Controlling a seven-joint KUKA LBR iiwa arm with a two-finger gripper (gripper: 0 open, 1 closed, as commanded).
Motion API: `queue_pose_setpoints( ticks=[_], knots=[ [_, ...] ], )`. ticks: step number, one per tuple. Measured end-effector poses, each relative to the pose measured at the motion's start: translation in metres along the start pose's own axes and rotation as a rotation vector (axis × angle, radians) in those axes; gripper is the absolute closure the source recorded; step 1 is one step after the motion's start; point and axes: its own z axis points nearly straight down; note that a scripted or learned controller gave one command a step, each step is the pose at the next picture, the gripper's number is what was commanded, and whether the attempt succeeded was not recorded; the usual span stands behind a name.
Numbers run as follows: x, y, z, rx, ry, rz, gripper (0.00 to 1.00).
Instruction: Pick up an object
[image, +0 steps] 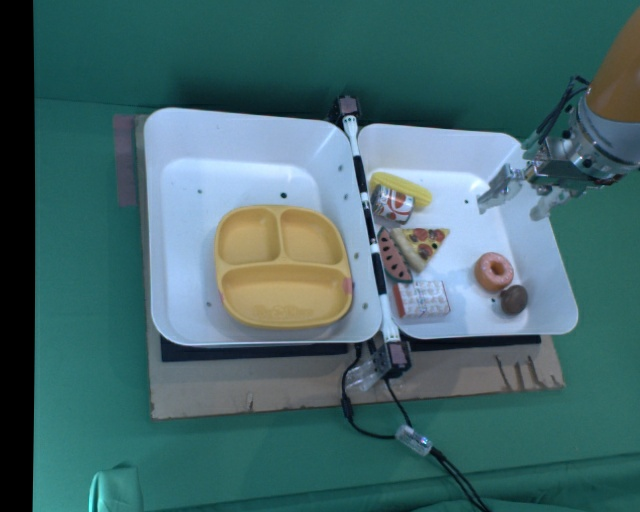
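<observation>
On green cloth, two white bins (250, 135); jaws (520, 197) seemingly parted, empty, above the right.

1. The arm's uppermost visible section (622, 72), at the two o'clock corner of the view, is a broad, smooth orange band with a rounded outline.
2. Below the band sits a grey cylindrical wrist ring (608, 140) with a paler, glossy edge.
3. Thin black cables (556, 110) loop along the wrist's nine o'clock side, running from the band down to the tool.
4. The gripper (522, 193) is a compact block of silver-grey metal with darker recesses and small fittings too fine to make out.
5. Two pale metallic fingers (496, 190) project from it, flat and blade-like, with light-catching faces.
</observation>
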Motion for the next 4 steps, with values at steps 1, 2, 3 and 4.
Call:
queue_pose_setpoints(
  ticks=[1, 2, 3, 4],
  knots=[
    [0.009, -0.01, 0.106, 0.002, 0.0, 0.001, 0.0],
    [0.015, 0.037, 0.143, -0.017, -0.003, 0.001, 0.0],
    [0.042, 0.087, 0.143, -0.022, -0.004, 0.0, 0.0],
    [0.042, 0.091, 0.125, -0.039, -0.003, 0.005, 1.0]
  ],
)
